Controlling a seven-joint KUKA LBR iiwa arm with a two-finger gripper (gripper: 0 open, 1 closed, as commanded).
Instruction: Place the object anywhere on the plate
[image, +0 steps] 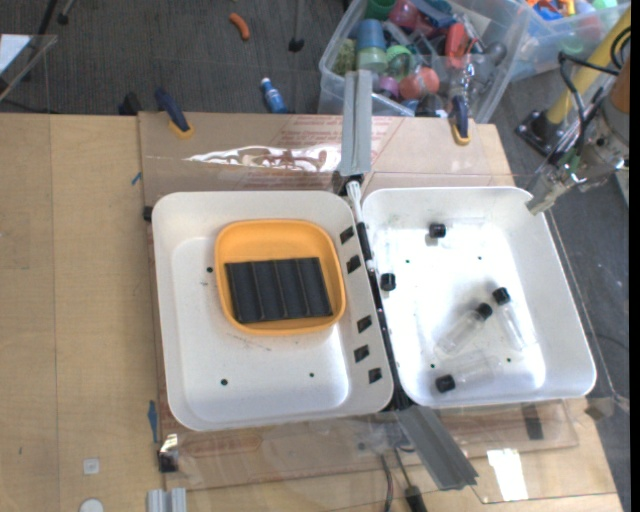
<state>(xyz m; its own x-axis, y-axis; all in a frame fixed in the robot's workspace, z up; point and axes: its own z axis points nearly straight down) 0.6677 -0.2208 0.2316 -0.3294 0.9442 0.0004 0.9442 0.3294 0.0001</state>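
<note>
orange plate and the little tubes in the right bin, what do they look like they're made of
The orange plate looks like matte moulded plastic: even colour, soft rounded rim, no glare. The dark ribbed block on it could be rubber or plastic. The tubes look like clear plastic or glass, since the bin shows through them, with black caps.

An orange plate (280, 273) holding a black ridged slab sits in the left bin; clear black-capped vials (470, 325) lie in the right.

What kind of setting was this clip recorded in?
Probably a robotics lab workbench. Two shallow white bins sit side by side on a wooden bench, one holding an orange square plate, the other clear plastic vials with black caps. A clear tub of mixed colourful toys stands behind them.
</note>
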